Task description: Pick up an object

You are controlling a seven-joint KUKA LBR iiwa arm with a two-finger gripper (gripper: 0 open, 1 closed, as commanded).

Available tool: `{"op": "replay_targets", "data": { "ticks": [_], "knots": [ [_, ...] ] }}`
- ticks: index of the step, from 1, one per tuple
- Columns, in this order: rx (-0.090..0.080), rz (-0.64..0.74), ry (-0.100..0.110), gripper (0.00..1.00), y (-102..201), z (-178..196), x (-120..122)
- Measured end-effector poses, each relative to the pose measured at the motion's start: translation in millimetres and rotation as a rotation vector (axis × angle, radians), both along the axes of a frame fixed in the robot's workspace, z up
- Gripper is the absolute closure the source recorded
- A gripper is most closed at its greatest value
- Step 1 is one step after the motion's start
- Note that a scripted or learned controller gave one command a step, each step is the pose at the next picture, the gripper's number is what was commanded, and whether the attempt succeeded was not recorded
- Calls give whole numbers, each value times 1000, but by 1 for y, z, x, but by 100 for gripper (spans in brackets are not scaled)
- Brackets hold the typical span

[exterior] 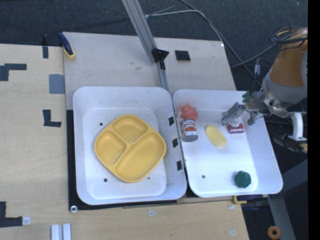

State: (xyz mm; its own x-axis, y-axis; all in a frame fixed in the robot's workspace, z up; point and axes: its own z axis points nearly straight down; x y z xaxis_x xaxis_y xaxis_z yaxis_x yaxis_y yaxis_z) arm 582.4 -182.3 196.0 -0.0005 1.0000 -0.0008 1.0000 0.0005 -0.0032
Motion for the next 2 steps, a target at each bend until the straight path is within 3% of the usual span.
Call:
{"op": "replay_targets", "data": {
  "ticks": [2],
  "knots": [
    [0, 1, 0, 0, -1, -86, 6]
  ]
}}
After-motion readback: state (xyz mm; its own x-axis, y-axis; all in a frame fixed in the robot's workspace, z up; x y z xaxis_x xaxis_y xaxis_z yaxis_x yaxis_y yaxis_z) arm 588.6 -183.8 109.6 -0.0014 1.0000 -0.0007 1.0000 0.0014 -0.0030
